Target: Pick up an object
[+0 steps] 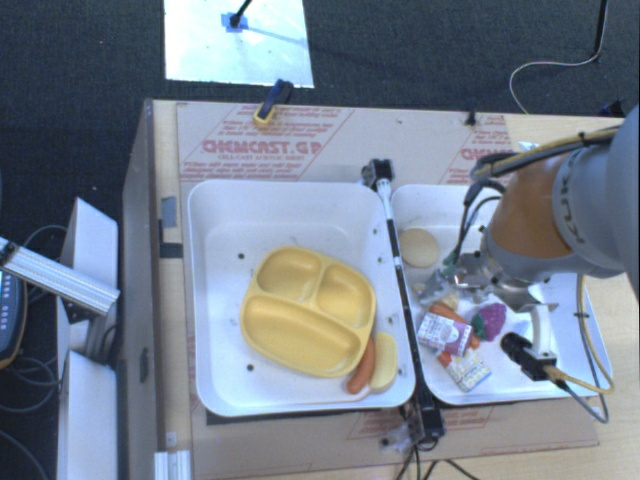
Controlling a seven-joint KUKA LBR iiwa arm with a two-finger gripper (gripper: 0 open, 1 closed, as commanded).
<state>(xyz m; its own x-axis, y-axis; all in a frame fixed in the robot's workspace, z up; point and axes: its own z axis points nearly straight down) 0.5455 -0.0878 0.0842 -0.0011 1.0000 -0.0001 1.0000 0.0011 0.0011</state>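
Nearest you, at the near edge of the right bin, lies a small printed carton, with a red-and-white box just beyond it and a purple toy to that box's right. An orange piece sits at the box's far edge, and a pale round piece lies farther off, near the wall between the bins. Any of these could be the object to pick up.

The arm reaches in from the right and hangs low over this cluster, so you are in the approach step, judging by the pose. The gripper sits above the far side of the pile, just beyond the orange piece; whether it touches anything you cannot tell. Its tips are hidden among grey metal and clutter, so you cannot tell whether they stand apart or together, and nothing is seen held.

Your next move calls for a clean descent onto one item, since they lie crowded and touching.

In the left bin a yellow divided tray rests, with a toy sausage and a pale slice against its near right corner.
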